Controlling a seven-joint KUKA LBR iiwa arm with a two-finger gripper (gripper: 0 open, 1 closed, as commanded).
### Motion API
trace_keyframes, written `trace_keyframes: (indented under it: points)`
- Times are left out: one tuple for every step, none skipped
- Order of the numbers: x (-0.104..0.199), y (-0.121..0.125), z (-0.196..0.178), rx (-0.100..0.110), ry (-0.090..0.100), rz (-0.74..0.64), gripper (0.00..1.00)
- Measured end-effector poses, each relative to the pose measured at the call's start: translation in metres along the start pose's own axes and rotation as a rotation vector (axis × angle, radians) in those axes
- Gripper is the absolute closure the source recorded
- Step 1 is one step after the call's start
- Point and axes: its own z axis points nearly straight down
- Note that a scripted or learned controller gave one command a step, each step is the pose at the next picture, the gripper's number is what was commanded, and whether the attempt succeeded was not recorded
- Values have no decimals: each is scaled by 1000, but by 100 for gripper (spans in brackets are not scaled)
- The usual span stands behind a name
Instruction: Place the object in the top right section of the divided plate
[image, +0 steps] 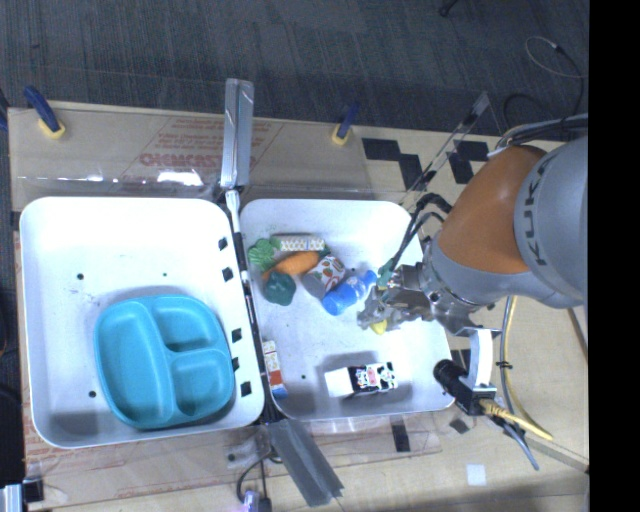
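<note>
The gripper is hovering low in the right bin, just at three o'clock of the blue toy, with something small and yellow showing beneath it; whether it is clasping anything I cannot tell. The pile holding the blue toy, the carrot and the green piece is crowding together, so the grab is calling for a clean descent on one item. The divided plate is sitting in the left bin toward nine o'clock, and the carry should be clearing the wall between the bins.
</note>
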Motion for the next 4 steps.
trace_keyframes:
  points:
    - [68,-12,-5,4,0,-25,100]
    - [170,-30,34,5,-1,-70,100]
    - [170,-30,33,4,-1,-69,0]
    - [170,-29,25,6,-2,-75,100]
